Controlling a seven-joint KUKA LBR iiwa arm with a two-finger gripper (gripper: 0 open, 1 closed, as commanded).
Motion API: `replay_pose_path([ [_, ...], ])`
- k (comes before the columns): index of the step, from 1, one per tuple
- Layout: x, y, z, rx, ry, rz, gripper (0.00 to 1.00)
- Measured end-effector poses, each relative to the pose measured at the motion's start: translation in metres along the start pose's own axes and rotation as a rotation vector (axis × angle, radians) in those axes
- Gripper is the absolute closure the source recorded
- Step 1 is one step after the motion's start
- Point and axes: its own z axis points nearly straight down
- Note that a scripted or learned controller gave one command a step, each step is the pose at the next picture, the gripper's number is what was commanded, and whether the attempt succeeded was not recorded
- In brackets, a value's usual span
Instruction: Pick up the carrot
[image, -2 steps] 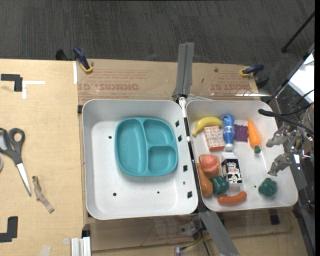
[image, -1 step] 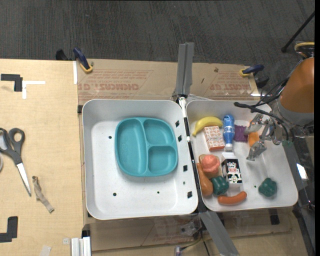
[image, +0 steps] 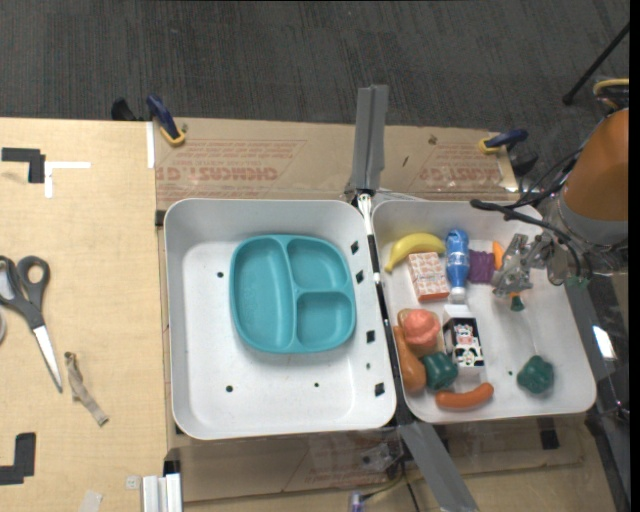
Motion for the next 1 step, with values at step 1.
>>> replay_pose_path([
  [1, 0.0001, 0.0001, 0.0001, 0.0, 0.0, 0.0, 0.0],
])
